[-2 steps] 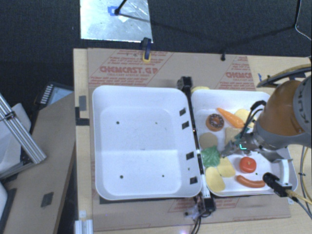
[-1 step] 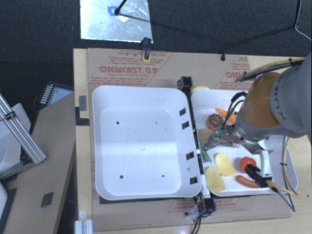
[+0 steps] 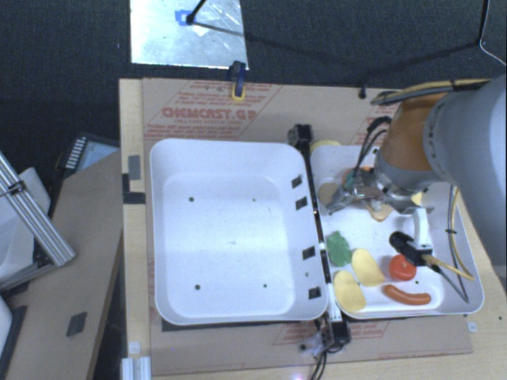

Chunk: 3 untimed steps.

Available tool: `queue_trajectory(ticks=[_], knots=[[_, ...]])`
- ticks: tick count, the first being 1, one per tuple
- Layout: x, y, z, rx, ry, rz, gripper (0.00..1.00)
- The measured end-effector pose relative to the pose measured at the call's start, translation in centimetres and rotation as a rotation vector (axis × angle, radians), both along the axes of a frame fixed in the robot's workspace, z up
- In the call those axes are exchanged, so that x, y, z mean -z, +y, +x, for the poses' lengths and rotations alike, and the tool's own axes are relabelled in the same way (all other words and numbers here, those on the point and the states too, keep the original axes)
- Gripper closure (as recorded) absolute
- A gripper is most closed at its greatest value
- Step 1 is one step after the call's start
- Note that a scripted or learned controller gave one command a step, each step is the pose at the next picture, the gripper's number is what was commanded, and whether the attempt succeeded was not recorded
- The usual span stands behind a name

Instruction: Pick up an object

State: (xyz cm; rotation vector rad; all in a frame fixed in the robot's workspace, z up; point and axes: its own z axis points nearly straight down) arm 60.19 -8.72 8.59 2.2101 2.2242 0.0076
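Toy tomato (image 3: 402, 268) | right bin (image 3: 467, 291), about 5 o'clock, between yellow pieces (image 3: 358, 275) and red sausage (image 3: 406, 295) | judged light, rigid, smooth, roll-prone; grasp across its widest part | gripper (image 3: 342, 195) near bin's 10 o'clock, finger state cannot be told.

The arm (image 3: 467, 133) is thick and rounded, smooth pale grey, with a broad orange band (image 3: 408, 137) just above the wrist. Below the band sits a darker grey metal collar. Thin black cables loop along its side, and a yellowish one trails off lower down. The tool (image 3: 342, 195) is small, metallic grey, with dark fittings.
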Motion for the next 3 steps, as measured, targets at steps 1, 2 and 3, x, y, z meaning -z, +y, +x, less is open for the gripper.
queue_trajectory(ticks=[1, 2, 3], knots=[[0.0, 0.4, 5.5, 0.0, 0.0, 0.0, 0.0], [-1.1, 0.4, 5.4, -0.002, 0.001, -0.001, 1.0], [-11.2, -2.1, 6.9, 0.005, -0.004, -0.002, 1.0]])
